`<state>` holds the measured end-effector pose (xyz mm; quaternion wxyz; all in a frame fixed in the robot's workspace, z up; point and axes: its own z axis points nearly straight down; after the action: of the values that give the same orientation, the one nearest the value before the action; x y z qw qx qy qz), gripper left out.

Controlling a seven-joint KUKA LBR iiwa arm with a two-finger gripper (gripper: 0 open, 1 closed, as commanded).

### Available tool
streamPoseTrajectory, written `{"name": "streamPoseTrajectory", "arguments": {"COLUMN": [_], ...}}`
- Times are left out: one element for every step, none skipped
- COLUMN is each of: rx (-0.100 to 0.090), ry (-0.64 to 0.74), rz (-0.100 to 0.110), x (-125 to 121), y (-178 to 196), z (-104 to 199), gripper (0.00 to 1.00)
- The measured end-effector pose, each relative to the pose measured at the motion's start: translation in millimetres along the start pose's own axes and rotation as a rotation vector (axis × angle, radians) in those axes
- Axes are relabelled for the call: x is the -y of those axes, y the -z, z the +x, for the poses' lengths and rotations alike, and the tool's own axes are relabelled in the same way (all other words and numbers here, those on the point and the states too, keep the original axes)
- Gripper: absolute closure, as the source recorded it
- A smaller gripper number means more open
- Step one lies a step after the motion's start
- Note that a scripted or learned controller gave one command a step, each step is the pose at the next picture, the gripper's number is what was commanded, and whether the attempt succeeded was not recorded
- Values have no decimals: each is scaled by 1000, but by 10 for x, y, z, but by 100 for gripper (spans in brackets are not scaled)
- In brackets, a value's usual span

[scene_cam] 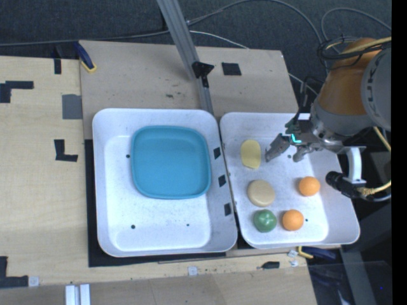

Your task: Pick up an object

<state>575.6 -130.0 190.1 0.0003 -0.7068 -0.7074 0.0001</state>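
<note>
The gripper (pixel 287 151) hovers open and empty beside the yellow piece (pixel 250 154) in the right bin (pixel 340 234), approach step, needing a descent next

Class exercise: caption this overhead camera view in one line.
Gripper hovers open over the right bin beside a yellow object.

You see the gripper (pixel 287 152) over the right bin (pixel 337 234), fingers apart, nothing between them, just right of a yellow piece (pixel 250 154). Below lie a beige piece (pixel 261 192), a green ball (pixel 264 220) and two orange balls (pixel 308 187). The left bin (pixel 114 234) holds a blue plate (pixel 170 162).
</note>
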Motion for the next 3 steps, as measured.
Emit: {"name": "streamPoseTrajectory", "arguments": {"rx": [0, 0, 1], "ry": [0, -1, 0], "rz": [0, 6, 0], "x": [0, 6, 4], "y": [0, -614, -1016], "z": [0, -57, -55], "gripper": [0, 0, 0]}}
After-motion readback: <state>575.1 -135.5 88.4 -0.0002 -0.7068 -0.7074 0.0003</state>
